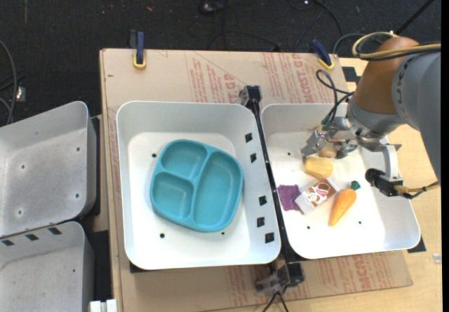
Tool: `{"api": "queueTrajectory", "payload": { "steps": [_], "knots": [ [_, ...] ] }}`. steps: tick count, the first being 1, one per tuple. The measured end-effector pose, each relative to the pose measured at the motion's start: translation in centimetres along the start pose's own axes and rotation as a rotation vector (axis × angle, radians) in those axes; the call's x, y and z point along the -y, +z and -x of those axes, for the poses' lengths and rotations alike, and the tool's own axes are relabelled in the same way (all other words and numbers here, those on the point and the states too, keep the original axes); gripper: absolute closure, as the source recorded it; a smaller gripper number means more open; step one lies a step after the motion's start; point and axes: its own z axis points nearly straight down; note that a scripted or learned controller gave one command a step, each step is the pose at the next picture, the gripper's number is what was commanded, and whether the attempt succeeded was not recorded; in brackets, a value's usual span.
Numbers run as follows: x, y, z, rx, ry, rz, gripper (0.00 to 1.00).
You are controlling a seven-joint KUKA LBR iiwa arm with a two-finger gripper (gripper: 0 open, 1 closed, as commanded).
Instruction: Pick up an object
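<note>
A cardboard-covered tabletop (182, 69) carries two shallow white bins side by side. The left white bin (133, 128) holds a turquoise plastic plate with three compartments (196, 185), lying flat near its middle. The right white bin (393, 226) holds four small things grouped toward its centre: a pale yellow block like a wedge of cheese (319, 166), a small purple scrap (288, 196), a little white carton with a red and brown label (313, 195), and an orange toy carrot with a green tip (342, 204).

The grey arm with an orange band (382, 86) reaches in from the right, bending down over the far part of the right bin. Its metal gripper (328, 141) sits low just above and behind the yellow block, appearing to touch its upper edge. The carton, carrot and purple scrap lie nearer the camera, apart from the gripper. Whether the fingers are apart or together cannot be told, and nothing is seen between them.
</note>
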Motion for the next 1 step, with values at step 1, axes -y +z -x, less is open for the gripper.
{"api": "queueTrajectory", "payload": {
  "steps": [1],
  "knots": [
    [-0.05, -1.13, -0.02, 0.000, 0.000, 0.001, 1.00]
  ]
}}
